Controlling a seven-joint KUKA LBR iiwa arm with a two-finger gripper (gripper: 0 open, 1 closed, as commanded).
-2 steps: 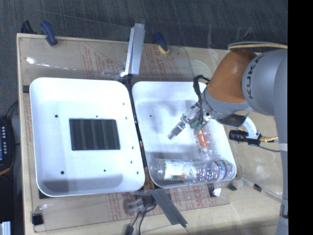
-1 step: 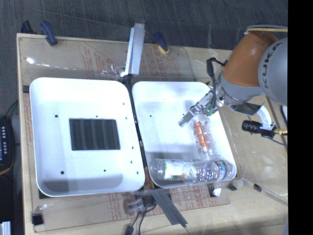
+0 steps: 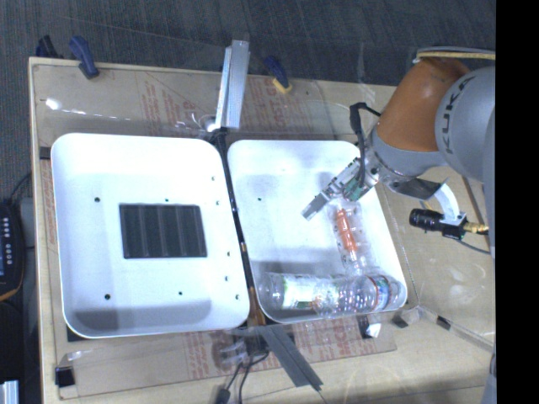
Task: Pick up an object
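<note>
My gripper (image 3: pixel 317 206) hangs over the middle of the right bin (image 3: pixel 278 162), reaching in from the right and pointing down-left. Just below and to the right of it lies a small clear bottle with an orange label (image 3: pixel 346 236), pointing toward the bin's front. The view does not show whether the gripper touches it. A larger clear plastic bottle (image 3: pixel 330 294) lies on its side along the right bin's front wall. A dark grey ribbed rectangular block (image 3: pixel 162 231) lies flat in the middle of the left bin (image 3: pixel 84 158).
A metal bar (image 3: pixel 232 84) stands up at the back where the two bins meet. Blue clamps (image 3: pixel 82 57) hold the bench's back edge. The grey and orange arm (image 3: pixel 438 116) covers the right bin's far right corner.
</note>
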